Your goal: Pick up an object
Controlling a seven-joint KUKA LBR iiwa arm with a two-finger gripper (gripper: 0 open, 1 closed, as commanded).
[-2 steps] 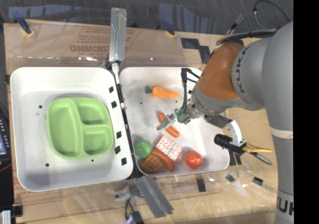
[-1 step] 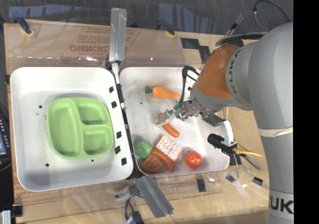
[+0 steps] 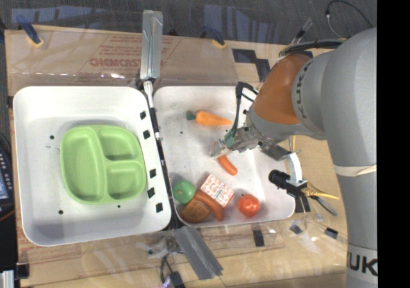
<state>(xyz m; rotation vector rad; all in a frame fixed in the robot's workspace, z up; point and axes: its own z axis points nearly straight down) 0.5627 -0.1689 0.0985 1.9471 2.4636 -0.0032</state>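
Note:
In the right bin (image 3: 186,98) lie a carrot (image 3: 211,118) with a green top, a small orange-red piece (image 3: 227,164), a tomato (image 3: 249,204), a green apple (image 3: 184,191), a red-and-white patterned box (image 3: 217,191) and a brown bread-like item (image 3: 196,209). My gripper (image 3: 225,144) hangs low over the bin's middle, just above the small orange-red piece and below the carrot. Nothing shows between its fingers.
The left bin (image 3: 38,114) holds a green sectioned plate (image 3: 102,164). A metal divider (image 3: 151,43) runs between the bins at the back. The arm's grey body and orange band (image 3: 282,98) cover the right bin's right side. Cables lie at the right edge.

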